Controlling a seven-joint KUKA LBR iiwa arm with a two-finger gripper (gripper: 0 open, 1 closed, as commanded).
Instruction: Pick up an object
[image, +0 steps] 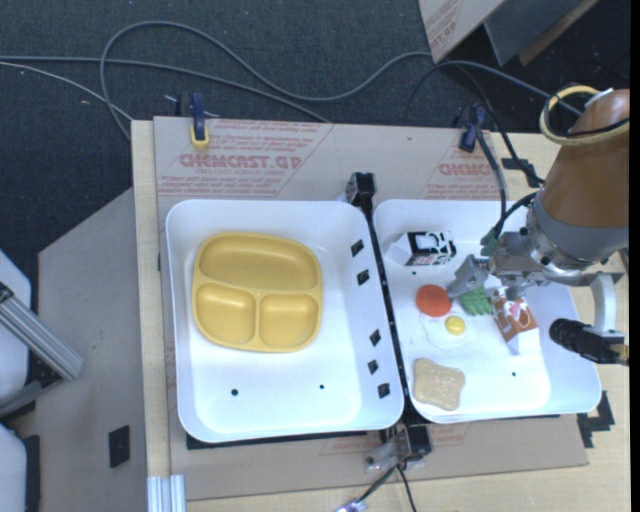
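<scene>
Gripper (487, 290) low in right bin (560, 395), over green item (478, 303) beside tomato (433, 299), fried egg (452, 328). Grasp state: cannot tell. Step: reach. Next: closing, lift.

Two white bins sat side by side on a board. The left bin (190, 380) held a yellow divided tray (258, 291) toward its upper left. The right bin (530, 395) held a black-and-white item (430, 247) near the top, an orange-red round piece (433, 299), a fried egg toy (452, 328) just below it, a tan bread slice (439, 384) at the lower left, a green item (479, 301) and a red-brown packet (516, 320). The arm (585, 185) reached in from the right, its gripper (490, 283) low over the green item and packet; contact unclear. A blue clamp (199, 120) gripped the board's top edge.
</scene>
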